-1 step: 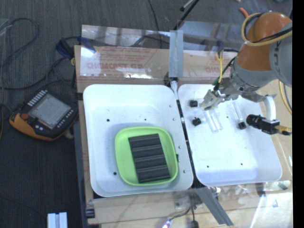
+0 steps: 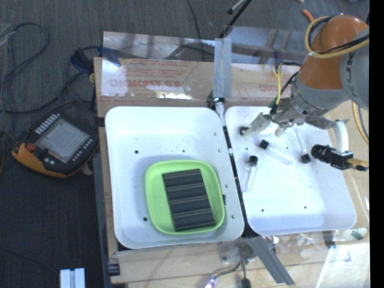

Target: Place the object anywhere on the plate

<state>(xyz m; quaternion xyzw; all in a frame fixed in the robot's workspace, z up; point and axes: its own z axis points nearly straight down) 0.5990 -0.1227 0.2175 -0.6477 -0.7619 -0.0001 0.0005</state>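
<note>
Left bin (image 2: 120, 137) carries a green plate (image 2: 155, 179) at about 6 o'clock, with a dark ribbed block (image 2: 188, 200) lying flat on it. Right bin (image 2: 312, 212) holds several clear vials with black caps (image 2: 249, 171) scattered across its upper half, toward 12 o'clock. Tool (image 2: 273, 123) hangs over that bin's 11 o'clock corner, just above the vials; its spread cannot be told. Teach pendant (image 2: 57, 144) on the floor at 9 o'clock.

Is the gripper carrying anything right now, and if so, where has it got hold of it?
Cannot be told. The gripper sits low over the right bin, among small clear vials with black caps, and nothing visibly sits between its fingers. The dark ridged block already lies on the green plate.
</note>
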